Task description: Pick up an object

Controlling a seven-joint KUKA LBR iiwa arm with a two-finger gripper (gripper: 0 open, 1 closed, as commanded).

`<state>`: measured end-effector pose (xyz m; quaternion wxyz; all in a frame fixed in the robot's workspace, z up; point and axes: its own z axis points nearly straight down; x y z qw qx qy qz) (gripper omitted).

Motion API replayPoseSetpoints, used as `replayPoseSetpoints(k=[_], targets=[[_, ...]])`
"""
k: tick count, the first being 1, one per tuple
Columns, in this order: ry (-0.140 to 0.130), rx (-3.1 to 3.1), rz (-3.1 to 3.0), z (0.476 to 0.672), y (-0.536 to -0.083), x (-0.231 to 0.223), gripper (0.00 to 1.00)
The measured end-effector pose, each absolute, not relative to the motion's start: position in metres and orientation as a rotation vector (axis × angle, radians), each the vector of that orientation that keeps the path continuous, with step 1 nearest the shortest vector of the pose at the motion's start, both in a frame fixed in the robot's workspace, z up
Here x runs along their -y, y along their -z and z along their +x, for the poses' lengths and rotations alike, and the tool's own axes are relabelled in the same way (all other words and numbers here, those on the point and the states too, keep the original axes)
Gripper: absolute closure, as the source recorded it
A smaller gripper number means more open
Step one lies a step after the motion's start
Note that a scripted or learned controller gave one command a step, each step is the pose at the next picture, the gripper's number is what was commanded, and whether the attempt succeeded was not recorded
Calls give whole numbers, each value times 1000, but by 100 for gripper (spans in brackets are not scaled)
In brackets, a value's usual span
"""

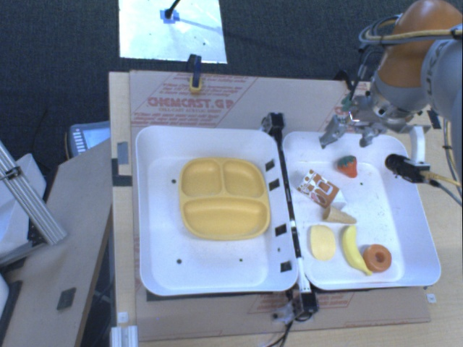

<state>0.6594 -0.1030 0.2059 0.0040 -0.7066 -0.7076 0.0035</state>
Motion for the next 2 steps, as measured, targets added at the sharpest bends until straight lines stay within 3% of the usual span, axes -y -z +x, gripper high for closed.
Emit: replayPoseSetpoints(k=[1, 2], targets=[[1, 2226, -2219, 662, -213, 103, 0], [-1, 2224, -2218, 661, -172, 101, 0]])
